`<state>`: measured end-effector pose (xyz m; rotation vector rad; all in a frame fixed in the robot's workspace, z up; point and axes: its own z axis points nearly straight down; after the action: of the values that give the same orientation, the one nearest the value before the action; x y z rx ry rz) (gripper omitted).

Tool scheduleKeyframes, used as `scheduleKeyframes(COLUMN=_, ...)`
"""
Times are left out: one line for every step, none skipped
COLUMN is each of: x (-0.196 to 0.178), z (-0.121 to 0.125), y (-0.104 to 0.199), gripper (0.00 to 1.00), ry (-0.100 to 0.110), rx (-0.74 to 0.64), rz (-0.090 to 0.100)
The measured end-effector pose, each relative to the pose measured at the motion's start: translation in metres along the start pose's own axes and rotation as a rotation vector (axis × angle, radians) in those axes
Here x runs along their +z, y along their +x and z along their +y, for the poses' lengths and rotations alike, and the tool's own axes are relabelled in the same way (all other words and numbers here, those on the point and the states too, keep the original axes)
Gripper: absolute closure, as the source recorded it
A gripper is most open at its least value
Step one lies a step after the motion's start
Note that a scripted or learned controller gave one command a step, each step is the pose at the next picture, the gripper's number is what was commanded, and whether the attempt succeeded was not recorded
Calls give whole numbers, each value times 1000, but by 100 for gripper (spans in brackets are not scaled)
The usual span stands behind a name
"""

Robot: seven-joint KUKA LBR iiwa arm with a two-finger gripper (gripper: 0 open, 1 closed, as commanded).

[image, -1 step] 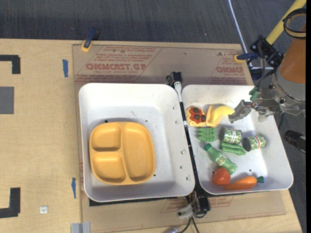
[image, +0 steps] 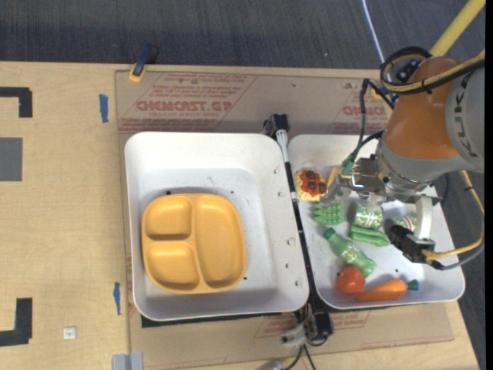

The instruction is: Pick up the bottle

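the grey arm with its orange band [image: 420, 110] reaches in from the right and hangs over the right bin [image: 447, 280], its wrist low above the heap of toy food. the gripper [image: 367, 206] points down into the pile, and a green-and-silver can-like piece [image: 368, 220] sits right under its tips; whether the claw is spread or pressed together cannot be told from this angle, since the wrist body covers it. the bottle [image: 348, 251], green and lying on its side, rests in the same right bin, just below and to the left of the gripper, its neck toward the bin's centre wall and its lower end touching a red tomato [image: 350, 280]. an orange carrot [image: 383, 289] lies beside the tomato along the near wall. a red-and-yellow toy [image: 310, 183] sits near the top left of that bin. the left bin [image: 154, 160] holds a yellow divided plate [image: 193, 241], well apart from the arm.
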<state>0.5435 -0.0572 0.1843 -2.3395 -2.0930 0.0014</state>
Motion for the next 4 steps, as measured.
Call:
scheduleKeyframes(x=0, z=0, y=-1, gripper=0, ry=-1, rx=1, rz=0)
scheduleKeyframes(x=0, z=0, y=-1, gripper=0, ry=-1, rx=1, rz=0)
scheduleKeyframes(x=66, z=27, y=-44, gripper=0, ry=-26, rx=176, rz=0)
scheduleKeyframes(x=71, z=19, y=-41, gripper=0, ry=-29, rx=314, rz=3)
